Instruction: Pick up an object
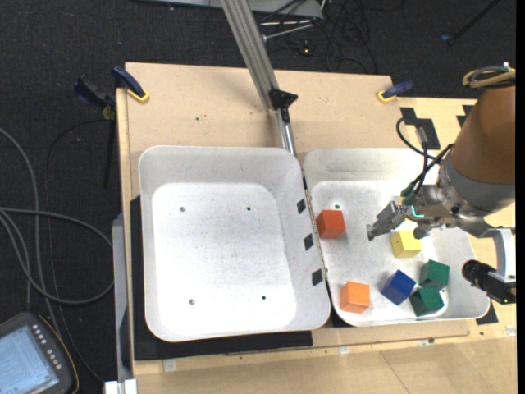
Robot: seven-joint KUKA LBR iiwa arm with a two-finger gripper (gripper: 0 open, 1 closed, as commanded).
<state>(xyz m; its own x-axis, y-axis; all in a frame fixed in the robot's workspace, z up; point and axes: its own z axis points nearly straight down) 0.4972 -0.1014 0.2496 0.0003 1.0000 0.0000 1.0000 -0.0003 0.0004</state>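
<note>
My gripper [395, 222] hangs over the right bin [361, 171], its fingers spread apart with nothing between them. A yellow block [406, 243] lies just below and right of the fingertips. A red-orange block [330, 223] sits to the gripper's left near the bin's left wall. An orange block [355, 296] lies at the bin's front. A blue block [400, 286] sits beside two green blocks [430, 287] at the front right corner.
The left bin [164, 220] stands beside the right one. A metal pole [250, 43] slants from the top down to the seam between the bins. Clamps sit at the bench's back corners. The arm's body covers the right bin's right edge.
</note>
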